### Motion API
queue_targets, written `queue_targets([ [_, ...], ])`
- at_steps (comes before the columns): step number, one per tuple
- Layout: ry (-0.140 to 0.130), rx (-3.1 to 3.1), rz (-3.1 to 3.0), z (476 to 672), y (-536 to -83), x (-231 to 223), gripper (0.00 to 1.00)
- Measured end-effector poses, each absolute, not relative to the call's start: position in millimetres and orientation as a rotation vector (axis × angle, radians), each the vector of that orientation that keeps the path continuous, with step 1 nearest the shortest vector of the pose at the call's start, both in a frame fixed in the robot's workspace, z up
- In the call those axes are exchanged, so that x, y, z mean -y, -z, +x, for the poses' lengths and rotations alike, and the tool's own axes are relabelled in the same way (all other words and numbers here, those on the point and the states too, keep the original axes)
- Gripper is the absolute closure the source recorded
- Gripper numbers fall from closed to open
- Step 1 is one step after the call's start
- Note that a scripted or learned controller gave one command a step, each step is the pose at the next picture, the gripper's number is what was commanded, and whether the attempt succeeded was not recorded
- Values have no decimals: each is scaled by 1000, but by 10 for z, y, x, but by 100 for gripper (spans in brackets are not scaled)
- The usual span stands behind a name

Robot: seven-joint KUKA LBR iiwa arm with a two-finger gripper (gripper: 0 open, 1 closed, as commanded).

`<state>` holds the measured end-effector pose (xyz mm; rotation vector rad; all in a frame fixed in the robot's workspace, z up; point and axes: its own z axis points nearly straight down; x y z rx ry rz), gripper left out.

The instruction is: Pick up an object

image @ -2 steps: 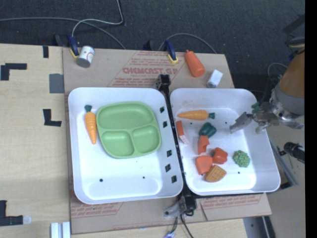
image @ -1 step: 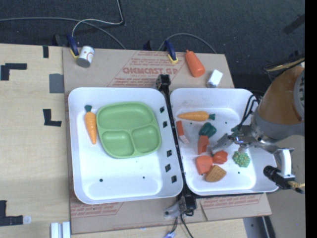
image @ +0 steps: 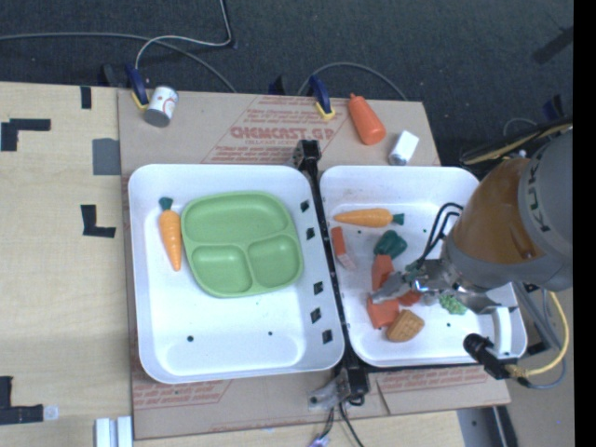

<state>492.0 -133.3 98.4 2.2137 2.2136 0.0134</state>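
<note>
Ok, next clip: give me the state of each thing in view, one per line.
Gripper: low in the right bin, among the toys; grasp unclear.
Green plate: flat in the left bin, compartments bare.
Left carrot: lying beside the plate.
Right carrot: lying near the bin's far wall.
Orange bottle: lying on cardboard, outside the bins.

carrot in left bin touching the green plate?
Apart. The camera view shows a thin strip of white bin floor between the toy carrot and the left rim of the green divided plate, along the carrot's whole length.
</note>
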Motion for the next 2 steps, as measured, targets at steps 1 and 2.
queue_targets([
  [1, -5, -2221, 2215, 5535, -868, 1028, 0],
  [2, -1, -2219, 2216, 5529, -960, 1038, 100],
])
